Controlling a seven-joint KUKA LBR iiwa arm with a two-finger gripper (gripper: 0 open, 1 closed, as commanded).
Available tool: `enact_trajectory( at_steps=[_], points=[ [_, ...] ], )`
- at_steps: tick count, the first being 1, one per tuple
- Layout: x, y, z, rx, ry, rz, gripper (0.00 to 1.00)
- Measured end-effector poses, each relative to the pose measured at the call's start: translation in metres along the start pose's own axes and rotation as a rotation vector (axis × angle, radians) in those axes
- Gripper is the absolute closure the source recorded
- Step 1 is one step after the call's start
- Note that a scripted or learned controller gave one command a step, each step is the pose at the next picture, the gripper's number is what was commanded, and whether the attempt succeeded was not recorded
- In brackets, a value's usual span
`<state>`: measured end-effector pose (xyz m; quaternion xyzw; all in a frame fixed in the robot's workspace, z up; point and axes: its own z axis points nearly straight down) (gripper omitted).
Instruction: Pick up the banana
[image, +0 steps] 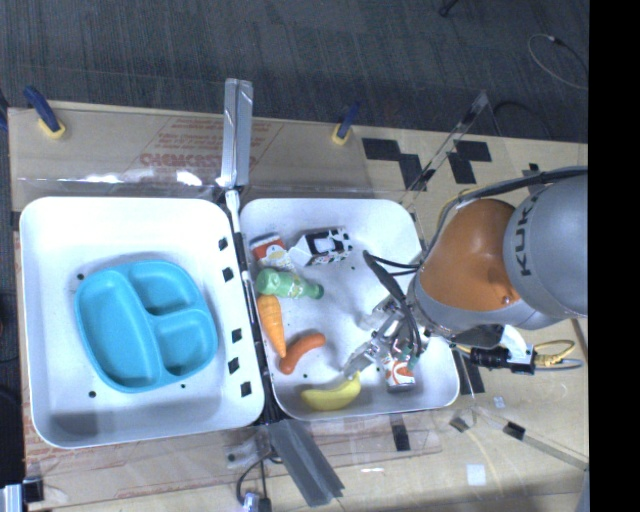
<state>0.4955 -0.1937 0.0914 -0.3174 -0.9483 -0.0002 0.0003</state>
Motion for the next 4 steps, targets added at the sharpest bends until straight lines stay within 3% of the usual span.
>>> enact_trajectory(
  at_steps=[1,2,3,4],
  points=[
    [0.0,0.001,-0.009,0.0,0.0,-0.005,1.0],
    [0.0,0.001,-0.009,0.0,0.0,-0.006,0.0],
    [-0.045,0.028,-0.055,0.0,0.0,-0.039,0.0],
    [-0.004,-0.014,-0.001,-0.001,-0.001,0.119,0.0]
  ],
)
